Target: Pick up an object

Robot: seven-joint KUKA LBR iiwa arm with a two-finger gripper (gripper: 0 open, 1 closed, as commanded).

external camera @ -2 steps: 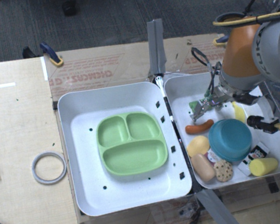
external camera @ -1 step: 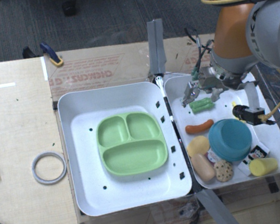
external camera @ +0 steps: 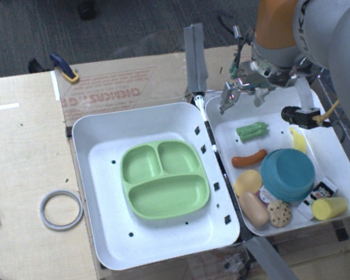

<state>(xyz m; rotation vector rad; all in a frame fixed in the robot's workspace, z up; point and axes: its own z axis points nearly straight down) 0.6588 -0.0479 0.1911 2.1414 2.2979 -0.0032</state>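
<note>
Gripper (external camera: 241, 94) sits over the far end of the right bin (external camera: 348, 161), near its back rim, fingers spread apart with nothing between them. Arm comes in from the right, orange band (external camera: 282, 3) just above and right of the gripper. Possible pick objects all lie nearer the camera than the gripper: green bean pod (external camera: 253, 131) closest, just below it, not touching; red sausage (external camera: 249, 158) further down; then a blue bowl (external camera: 288, 175) below and a bit right, upside-down or upright cannot tell. Yellow banana (external camera: 299, 140) pokes out at the bowl's upper right edge. Pale yellow round fruit (external camera: 248, 182) touches the bowl's left side, tan bread roll (external camera: 253, 210) under that, speckled cookie (external camera: 279, 214) beside the roll at the bowl's lower edge. Yellow cylinder (external camera: 329, 208) lies at the near right corner, well apart from the gripper, with a small black-and-white item (external camera: 320, 189) just above it, too small to identify. Left bin (external camera: 99, 201) is down-left of the gripper and holds a green divided plate (external camera: 165, 178), three compartments. Far left on the wooden surface (external camera: 18, 167), well apart from the gripper, lies a grey tape ring (external camera: 61, 209).
</note>
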